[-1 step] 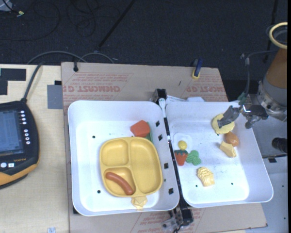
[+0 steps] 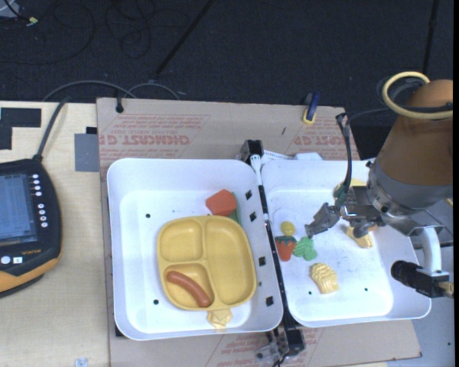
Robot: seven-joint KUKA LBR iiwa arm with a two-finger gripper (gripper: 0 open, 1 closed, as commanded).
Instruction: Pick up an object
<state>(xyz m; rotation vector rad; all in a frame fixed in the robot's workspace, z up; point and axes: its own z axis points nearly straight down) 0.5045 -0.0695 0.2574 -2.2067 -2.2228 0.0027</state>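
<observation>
The gripper (image 2: 321, 222) hangs low at the frame's right over the green toy (image 2: 304, 249); whether it holds anything, I cannot tell.

I'm working in a robot lab: control pendant (image 2: 15, 220) left of the white bins (image 2: 130, 205), loose cables (image 2: 99, 14) behind them.

The arm (image 2: 413, 147) comes in from the right side, big and grey with an orange band near its wrist. It bends down and leans left, so the wrist sits up and to the right of the gripper (image 2: 321, 222). The gripper is the dark tip at the arm's low left end, and it points down and left.
</observation>
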